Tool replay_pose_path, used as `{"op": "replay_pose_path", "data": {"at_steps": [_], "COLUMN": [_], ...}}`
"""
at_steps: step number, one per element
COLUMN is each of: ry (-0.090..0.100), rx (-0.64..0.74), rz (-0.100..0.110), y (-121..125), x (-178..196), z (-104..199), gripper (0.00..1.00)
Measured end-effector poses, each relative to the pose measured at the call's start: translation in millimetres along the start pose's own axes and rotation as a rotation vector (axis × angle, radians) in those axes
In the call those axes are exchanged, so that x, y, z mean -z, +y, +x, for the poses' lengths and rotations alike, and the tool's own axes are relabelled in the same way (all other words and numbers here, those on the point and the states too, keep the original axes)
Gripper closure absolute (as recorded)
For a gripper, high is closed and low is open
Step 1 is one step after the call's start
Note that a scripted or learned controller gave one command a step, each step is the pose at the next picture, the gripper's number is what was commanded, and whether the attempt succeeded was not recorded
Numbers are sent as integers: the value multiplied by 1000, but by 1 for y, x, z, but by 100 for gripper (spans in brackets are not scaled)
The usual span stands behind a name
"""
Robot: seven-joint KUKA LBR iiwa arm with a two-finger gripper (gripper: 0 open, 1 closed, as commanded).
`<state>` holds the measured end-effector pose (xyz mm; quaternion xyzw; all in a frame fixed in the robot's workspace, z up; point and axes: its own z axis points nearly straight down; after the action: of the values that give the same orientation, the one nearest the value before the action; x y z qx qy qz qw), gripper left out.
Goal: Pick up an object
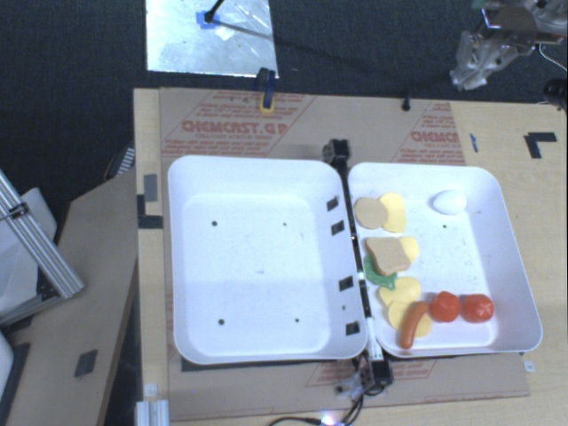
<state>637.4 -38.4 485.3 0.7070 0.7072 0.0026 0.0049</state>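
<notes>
The right bin (506,238) holds the food items. A tan round piece (368,212) and a yellow chip (393,211) lie at its upper left, with a white egg (448,202) to their right. A slice of bread (388,255) sits over a green leaf (382,279) and yellow chips (404,289). An orange sausage (412,323) lies near the front, beside two red tomatoes (445,306) (477,308). My gripper (470,74) hangs at the top right, above the bench's far edge and well away from the bin, with nothing seen in it.
The left bin (257,256) sits beside the right one, joined by black clips along the divider (348,256). A shiny metal plate (211,23) lies at the back left. A yellow and blue clamp (265,91) stands on the bench's far edge.
</notes>
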Motion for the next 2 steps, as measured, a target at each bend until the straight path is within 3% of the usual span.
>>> {"op": "replay_pose_path", "data": {"at_steps": [1,2], "ry": [0,5], "rx": [-2,0], "rz": [5,13], "y": [32,-66], "x": [7,8], "z": [-52,-48], "gripper": [100,100]}}
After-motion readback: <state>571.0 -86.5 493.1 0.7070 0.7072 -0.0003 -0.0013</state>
